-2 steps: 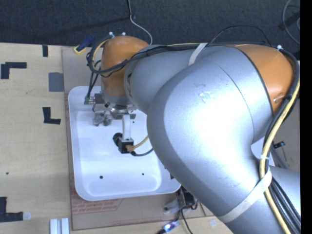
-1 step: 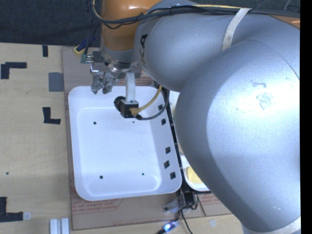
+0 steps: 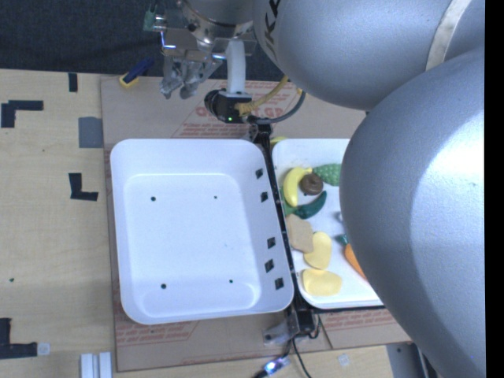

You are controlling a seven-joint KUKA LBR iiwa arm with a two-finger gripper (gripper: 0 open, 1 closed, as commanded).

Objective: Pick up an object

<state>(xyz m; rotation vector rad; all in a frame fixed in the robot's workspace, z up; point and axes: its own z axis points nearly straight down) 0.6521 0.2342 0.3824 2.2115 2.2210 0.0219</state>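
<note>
The end effector is seen at twelve o'clock above the counter, beyond the left bin; nothing is held, though how far it is parted cannot be told. The banana lies in the right bin at three o'clock; a centred, vertical descent is advised.

We see the arm covering the right bin's 3 o'clock half, orange piece partly hidden, arm cut off at 12 and 3 o'clock edges
</note>
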